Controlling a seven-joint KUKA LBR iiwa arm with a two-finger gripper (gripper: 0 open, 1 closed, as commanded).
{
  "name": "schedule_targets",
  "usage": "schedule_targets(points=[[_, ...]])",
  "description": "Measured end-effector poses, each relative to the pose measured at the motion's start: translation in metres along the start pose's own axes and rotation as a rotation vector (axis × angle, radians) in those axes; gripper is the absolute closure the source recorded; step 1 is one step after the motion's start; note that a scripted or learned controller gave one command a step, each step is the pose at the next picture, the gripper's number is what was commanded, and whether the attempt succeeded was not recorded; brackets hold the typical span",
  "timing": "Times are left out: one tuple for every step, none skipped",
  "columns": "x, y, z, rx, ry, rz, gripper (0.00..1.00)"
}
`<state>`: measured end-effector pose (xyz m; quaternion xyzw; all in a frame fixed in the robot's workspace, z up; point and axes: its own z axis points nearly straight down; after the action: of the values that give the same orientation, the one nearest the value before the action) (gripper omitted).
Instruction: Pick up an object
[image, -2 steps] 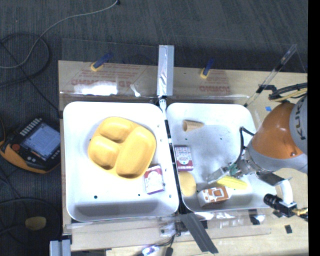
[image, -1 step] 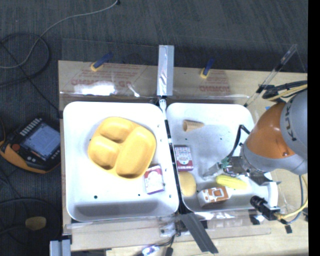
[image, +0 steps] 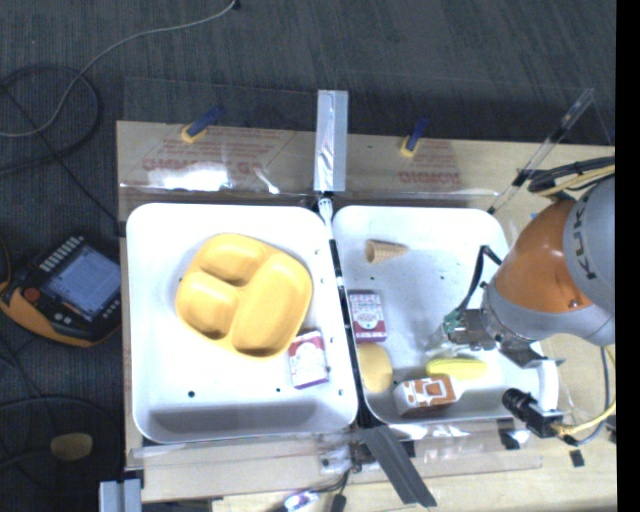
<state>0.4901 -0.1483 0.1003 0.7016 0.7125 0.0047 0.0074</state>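
Down at the front of the right bin (image: 420, 228), a yellow banana-like piece (image: 456, 368) lies crosswise, just beside a brown carton (image: 428, 393). Right behind it sits the tool (image: 462, 330), so the target's basically toward the front edge. Can't tell its opening or if it's holding anything.

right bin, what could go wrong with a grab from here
The yellow banana-shaped toy lies touching the brown and white carton near the right bin's front wall, so the gripper might nudge both or pinch two at once. The round yellow piece hugs the divider, leaving little finger room.
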Motion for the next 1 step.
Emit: schedule_targets(points=[[-0.0443,0.0465,0.0058,0.015,0.005,-0.152,1.00]])
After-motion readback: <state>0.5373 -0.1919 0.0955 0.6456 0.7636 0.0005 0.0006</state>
